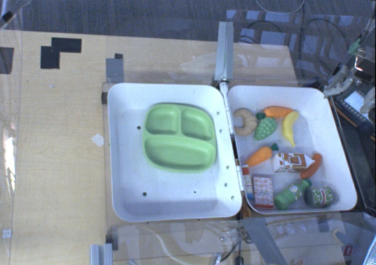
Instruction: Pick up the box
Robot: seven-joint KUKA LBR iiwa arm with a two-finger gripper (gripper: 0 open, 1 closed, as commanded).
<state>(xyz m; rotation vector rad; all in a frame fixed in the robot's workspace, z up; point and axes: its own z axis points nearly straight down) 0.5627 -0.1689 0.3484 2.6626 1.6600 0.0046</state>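
Note:
A flat red and white box (262,191) lies at the front left corner of the right bin (341,158), against its left wall. A small white carton (291,162) with orange and blue print lies on its side in the middle of that bin, just behind and to the right of the box. Both are fully visible, and nothing is touching the box from above.
Around the box lie a green bottle (290,194), a round green toy (320,196), two carrots (259,156), a red sausage (314,165), a banana (289,127), grapes (265,128) and a bagel (245,120). The left bin (123,158) holds a green divided plate (178,137).

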